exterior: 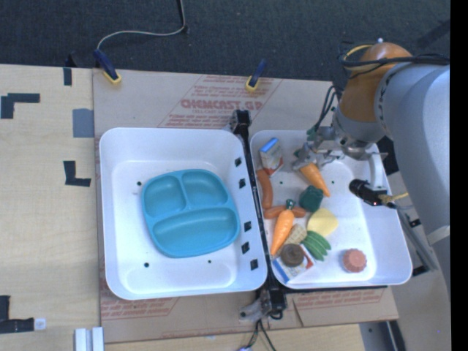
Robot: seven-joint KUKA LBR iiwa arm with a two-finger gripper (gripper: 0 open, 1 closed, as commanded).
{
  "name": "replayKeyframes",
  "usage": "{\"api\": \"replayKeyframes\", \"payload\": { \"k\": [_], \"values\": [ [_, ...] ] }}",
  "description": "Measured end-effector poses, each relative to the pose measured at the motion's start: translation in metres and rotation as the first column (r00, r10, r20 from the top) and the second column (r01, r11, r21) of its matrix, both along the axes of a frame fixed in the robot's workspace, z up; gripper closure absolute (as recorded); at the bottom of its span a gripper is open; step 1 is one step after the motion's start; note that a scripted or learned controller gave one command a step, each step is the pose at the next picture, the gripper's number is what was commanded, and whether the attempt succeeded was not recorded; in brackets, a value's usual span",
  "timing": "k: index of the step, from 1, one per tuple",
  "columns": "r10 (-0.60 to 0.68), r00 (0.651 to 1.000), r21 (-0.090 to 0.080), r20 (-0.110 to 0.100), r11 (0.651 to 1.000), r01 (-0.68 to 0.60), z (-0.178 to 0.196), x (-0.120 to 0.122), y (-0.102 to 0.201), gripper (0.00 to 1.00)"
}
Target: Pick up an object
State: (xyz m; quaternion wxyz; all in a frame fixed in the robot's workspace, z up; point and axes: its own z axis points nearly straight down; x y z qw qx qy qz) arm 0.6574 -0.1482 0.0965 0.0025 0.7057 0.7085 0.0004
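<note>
Gripper (pixel 313 158) hangs over the right bin (pixel 380 269), its fingers around the top of one carrot (pixel 316 179). Two white bins sit side by side. Left bin (pixel 117 196) holds one blue divided plate (pixel 191 212). Right bin holds two more carrots (pixel 281 230), one yellow piece (pixel 322 223), one dark green piece (pixel 311 199), one red round piece (pixel 354 260).

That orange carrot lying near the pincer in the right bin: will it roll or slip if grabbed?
The carrot looks like a smooth, tapered toy, so it is probably stiff and light. Its round, cone-like shape suggests it may roll or pivot when nudged. The taper could let it squirt out of the pincer unless gripped at the thick end.
</note>
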Motion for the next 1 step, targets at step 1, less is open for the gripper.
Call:
{"api": "replayKeyframes", "payload": {
  "k": [1],
  "values": [
    [-0.001, 1.0, 0.004, -0.003, 1.0, 0.001, 0.0884, -0.0143, 0.0944, 1.0]
  ]
}}
